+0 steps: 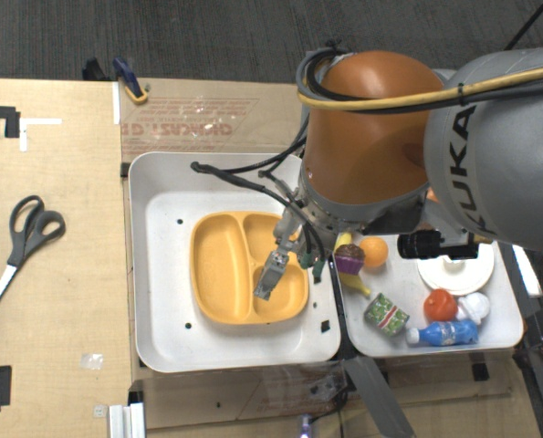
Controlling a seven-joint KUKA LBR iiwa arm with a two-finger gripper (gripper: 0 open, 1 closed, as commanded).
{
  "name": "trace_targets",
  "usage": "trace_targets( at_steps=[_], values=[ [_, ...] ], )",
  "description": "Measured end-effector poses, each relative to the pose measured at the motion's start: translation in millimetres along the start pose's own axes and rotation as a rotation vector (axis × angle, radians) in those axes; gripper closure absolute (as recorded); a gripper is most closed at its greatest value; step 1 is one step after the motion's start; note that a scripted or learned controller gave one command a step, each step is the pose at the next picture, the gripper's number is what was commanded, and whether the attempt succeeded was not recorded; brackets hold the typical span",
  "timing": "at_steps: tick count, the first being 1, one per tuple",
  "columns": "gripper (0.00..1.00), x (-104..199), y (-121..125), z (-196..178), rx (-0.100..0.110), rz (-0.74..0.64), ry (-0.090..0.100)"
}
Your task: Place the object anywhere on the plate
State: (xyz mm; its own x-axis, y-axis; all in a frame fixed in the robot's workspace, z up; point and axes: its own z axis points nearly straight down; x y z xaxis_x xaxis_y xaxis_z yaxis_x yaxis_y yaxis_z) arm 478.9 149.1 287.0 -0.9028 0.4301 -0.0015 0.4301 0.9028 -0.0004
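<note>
We see the hand point(273, 272) over the yellow plate point(218, 267) in the left bin point(157, 272); we cannot tell its state. Toy food, among it an orange point(374, 251), lies in the right bin point(504, 322).

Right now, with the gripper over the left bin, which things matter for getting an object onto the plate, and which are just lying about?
Job:
gripper
yellow divided plate in the left bin
right bin items: orange ball, green can, blue bottle, red piece

Lying about:
scissors
blue clip
</note>
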Motion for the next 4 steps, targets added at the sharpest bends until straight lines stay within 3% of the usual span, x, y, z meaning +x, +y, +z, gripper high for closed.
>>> trace_targets(
  at_steps=[1,2,3,4],
  values=[
    [0.00,-32,-69,67,0.000,-0.194,0.001],
    [1.00,-34,-68,58,-0.002,-0.189,-0.001],
    [1.00,-74,-23,45,-0.002,-0.350,-0.001],
    [1.00,-19,10,93,0.000,-0.369,0.002]
  ],
)
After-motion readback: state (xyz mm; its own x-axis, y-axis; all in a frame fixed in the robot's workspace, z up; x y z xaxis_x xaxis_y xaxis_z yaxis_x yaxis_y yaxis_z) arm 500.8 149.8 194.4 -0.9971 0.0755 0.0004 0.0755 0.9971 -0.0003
